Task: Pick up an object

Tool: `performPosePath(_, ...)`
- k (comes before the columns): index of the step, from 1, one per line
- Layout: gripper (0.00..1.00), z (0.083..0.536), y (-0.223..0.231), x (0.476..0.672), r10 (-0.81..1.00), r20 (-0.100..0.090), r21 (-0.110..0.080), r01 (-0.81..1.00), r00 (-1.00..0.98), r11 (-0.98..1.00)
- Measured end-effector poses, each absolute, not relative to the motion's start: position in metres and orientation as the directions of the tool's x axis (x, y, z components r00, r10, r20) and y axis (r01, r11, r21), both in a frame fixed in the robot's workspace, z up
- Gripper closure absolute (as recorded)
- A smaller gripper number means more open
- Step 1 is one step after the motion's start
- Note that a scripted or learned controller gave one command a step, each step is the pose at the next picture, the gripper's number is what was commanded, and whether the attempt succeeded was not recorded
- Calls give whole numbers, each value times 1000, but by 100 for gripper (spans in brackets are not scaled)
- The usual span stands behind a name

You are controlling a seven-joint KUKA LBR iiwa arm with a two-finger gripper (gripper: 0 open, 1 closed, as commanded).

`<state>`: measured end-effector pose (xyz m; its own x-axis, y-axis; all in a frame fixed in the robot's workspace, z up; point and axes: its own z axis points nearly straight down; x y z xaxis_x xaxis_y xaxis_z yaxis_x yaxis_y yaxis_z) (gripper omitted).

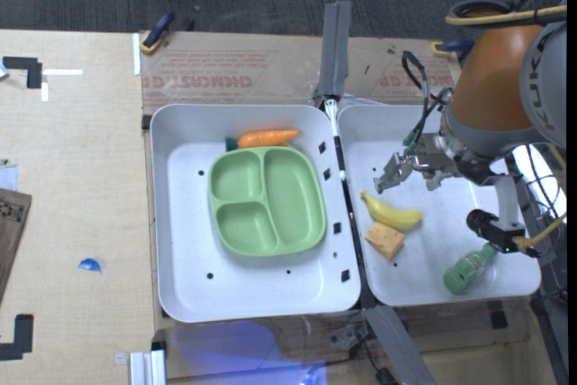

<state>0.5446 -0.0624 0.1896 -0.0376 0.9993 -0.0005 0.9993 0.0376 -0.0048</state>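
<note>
Jaws [389,176] are seen hovering in the right bin [424,284] above the banana [393,212]; whether parted or clenched cannot be told.

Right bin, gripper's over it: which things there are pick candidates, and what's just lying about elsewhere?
Pick candidates, right bin:
- banana, closest to the gripper
- yellow block, touching the banana
- green bottle, lying on its side

Lying about:
- green divided plate, left bin
- carrot, at the plate's far rim
- blue clip, on the cardboard
- small blue piece, on the bench
</note>
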Motion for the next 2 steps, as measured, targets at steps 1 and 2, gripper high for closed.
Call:
performPosePath(1,0,190,-62,496,999,0,-4,999,-42,42)
performPosePath(2,0,93,-99,522,974,1,-2,974,-226,226)
